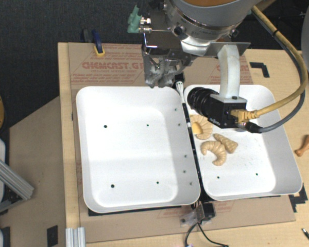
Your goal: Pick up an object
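Note:
Three tan, croissant-shaped pieces lie in the right bin point(257, 181). One piece point(201, 126) sits near the bin's left wall, partly under a black cylinder on the arm. A curved piece point(215, 151) and a smaller one point(227, 142) lie touching each other near the bin's middle. My gripper point(162, 76) hangs over the far rim of the left bin point(129, 153), close to the divider between the bins. It is up and to the left of the pieces, and I see nothing held in it.
The black cylinder point(212, 108) with a yellow hose point(283, 104) juts over the right bin's far left part. The arm's wide body point(216, 4) covers the top centre. A blue and yellow clamp point(97, 41) sits on the brown board behind the left bin.

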